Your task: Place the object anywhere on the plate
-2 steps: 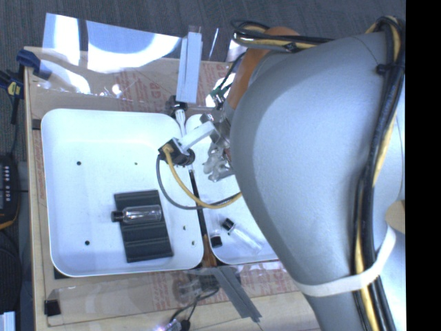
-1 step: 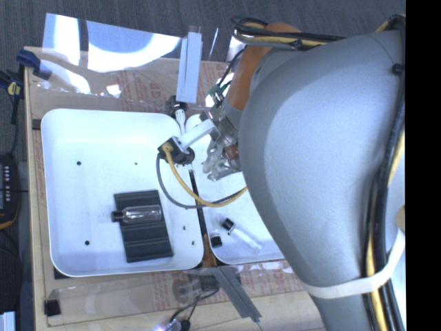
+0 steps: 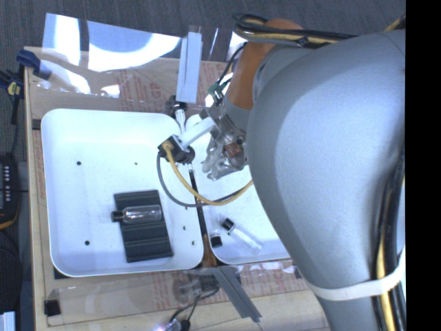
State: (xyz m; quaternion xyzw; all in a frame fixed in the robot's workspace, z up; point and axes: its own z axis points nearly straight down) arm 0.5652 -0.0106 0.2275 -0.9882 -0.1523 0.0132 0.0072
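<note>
**Ana:** Where's the object?

**Me:** I see a clear bulb-like object [image 3: 140, 215] lying on the dark ribbed plate [image 3: 146, 243] in the left bin [image 3: 62, 136].

**Ana:** And the gripper [image 3: 222, 158]?

**Me:** It hangs above the seam between bins; I can't tell its state. My worry: the yellow cable [image 3: 180, 181] dangling nearby could snag and roll the object off.

Large grey arm [image 3: 324, 157] with a smooth, rounded, matte shell. Orange band [image 3: 251, 67] above the wrist, partly wrapped by dark cables [image 3: 289, 34]. Thin white strap [image 3: 358, 285] around the lower shell. Metallic silver gripper [image 3: 222, 156] with small bolts and a reddish-brown part at its side. White bracket [image 3: 193, 131] and black connector [image 3: 180, 152] alongside. Yellow cable [image 3: 207, 197] and black cable [image 3: 164, 185] looping out below the wrist.
</note>
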